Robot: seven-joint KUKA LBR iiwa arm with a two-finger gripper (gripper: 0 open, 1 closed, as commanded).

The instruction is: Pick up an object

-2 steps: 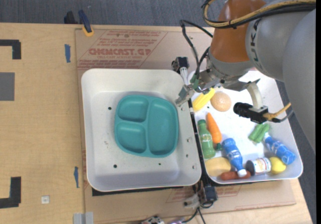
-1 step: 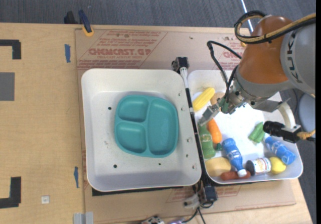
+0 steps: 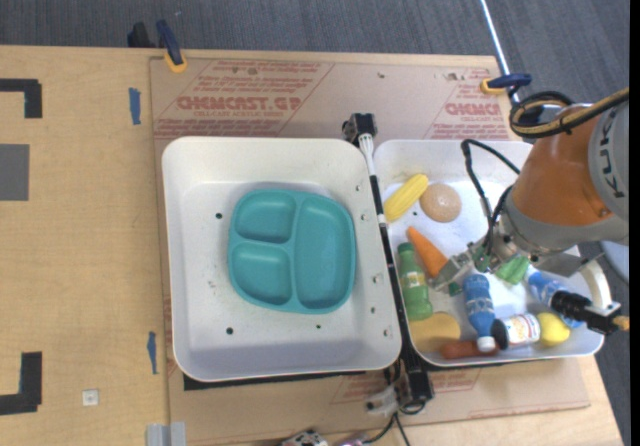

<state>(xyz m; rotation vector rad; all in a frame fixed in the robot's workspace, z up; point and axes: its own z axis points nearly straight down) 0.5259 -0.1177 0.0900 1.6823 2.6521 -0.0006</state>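
Note:
The right bin (image 3: 455, 149) holds a pile of toy food and small bottles. My gripper (image 3: 470, 262) hangs low over the middle of that pile, under the orange wrist band. Just to its left lies an orange carrot (image 3: 430, 252), and a blue bottle (image 3: 478, 302) lies right below it. A green piece (image 3: 513, 269) pokes out on its right side. Further back sit a yellow corn cob (image 3: 405, 196) and a beige egg (image 3: 440, 202). The gripper's tip is partly hidden by the wrist.
The left bin (image 3: 195, 234) carries a teal divided plate (image 3: 293, 248). In the right bin's front are a green bottle (image 3: 412, 279), a white bottle (image 3: 512, 332), a yellow lemon (image 3: 553, 331) and a brown sausage (image 3: 460, 349). Cables loop behind the arm.

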